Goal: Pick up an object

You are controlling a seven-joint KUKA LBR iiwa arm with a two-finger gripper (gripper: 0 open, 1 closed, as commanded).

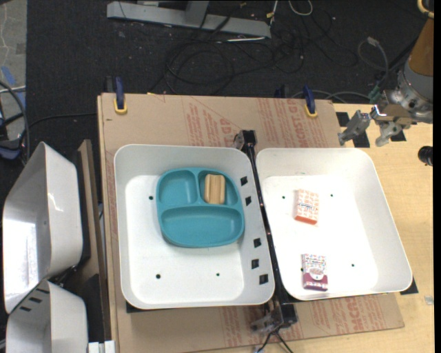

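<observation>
Tabletop [172, 117]: two white bins side by side. Left bin [138, 276] holds a teal plate [196, 224] carrying a tan block [215, 189]; right bin [372, 207] holds an orange packet [306, 206] and a purple packet [314, 271]. Hand [368, 131] open, holding nothing, beyond the right bin's far corner.

A brown cardboard sheet [207, 114] with faint red lettering covers the bench, and two clamps, one with a yellow grip [120, 103] and one with a blue grip [309, 102], pin its far edge. Beyond the sheet lies a dark floor [62, 69] speckled with pale bits, crossed by loose black cables [200, 48] and a long grey metal bar [189, 19] at the top. At the left stand spare white tubs [38, 220], tilted on their sides. A strip of pale wooden bench top [422, 220] shows at the right. The light is even and bright, with soft shadows.
</observation>
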